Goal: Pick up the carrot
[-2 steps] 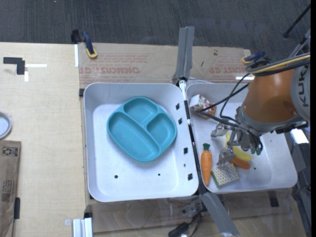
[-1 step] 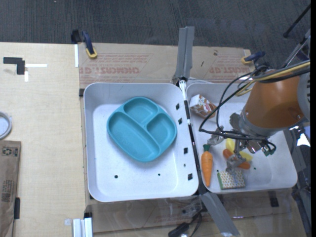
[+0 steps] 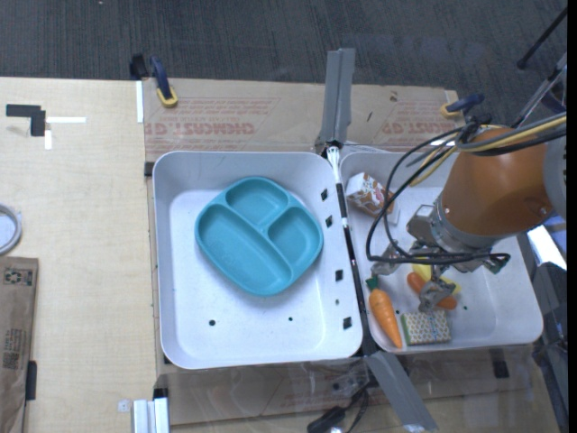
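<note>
While we look down on the right bin [image 3: 514,327], we see the arm [image 3: 491,192] bent low over its middle, wrist pointing down. Its gripper [image 3: 436,294] hangs just right of the carrot [image 3: 385,317], which lies by the bin's left wall; its grip we cannot tell.

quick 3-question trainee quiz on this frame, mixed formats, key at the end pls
1. True or false: the carrot lies in the left bin.
2. Which sits in the left bin? A) blue divided plate B) carrot C) snack packet
3. Fill in: the gripper hovers over the ____ bin.

Key: 1 false, it lies in the right bin near the divider. 2 A. 3 right.
</note>
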Robot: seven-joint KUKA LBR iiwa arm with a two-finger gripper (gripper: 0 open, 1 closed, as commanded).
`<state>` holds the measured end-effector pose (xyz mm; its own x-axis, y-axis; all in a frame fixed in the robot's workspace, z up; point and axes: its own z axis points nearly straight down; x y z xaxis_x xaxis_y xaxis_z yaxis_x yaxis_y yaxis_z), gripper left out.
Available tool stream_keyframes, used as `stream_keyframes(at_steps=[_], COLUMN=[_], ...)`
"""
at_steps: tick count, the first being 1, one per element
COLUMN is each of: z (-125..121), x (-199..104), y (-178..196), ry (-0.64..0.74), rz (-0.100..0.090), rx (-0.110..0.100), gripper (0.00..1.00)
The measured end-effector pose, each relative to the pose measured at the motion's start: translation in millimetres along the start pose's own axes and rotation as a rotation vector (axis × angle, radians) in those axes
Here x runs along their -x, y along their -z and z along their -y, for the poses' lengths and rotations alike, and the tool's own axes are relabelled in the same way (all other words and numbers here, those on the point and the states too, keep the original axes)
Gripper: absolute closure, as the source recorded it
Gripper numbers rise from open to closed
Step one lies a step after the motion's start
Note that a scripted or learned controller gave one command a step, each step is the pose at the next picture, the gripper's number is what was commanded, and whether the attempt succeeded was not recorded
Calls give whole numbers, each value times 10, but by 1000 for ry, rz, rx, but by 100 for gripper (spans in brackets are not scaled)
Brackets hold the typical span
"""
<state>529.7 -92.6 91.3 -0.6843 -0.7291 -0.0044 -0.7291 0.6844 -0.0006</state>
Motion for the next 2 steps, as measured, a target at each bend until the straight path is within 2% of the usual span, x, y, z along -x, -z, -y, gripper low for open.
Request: stream_keyframes(at_steps=[1,2], z=[44,47], x=[-121,-107], y=[-5,74], ry=[356,349], rz=[0,3], rx=[2,4], gripper=[0,100])
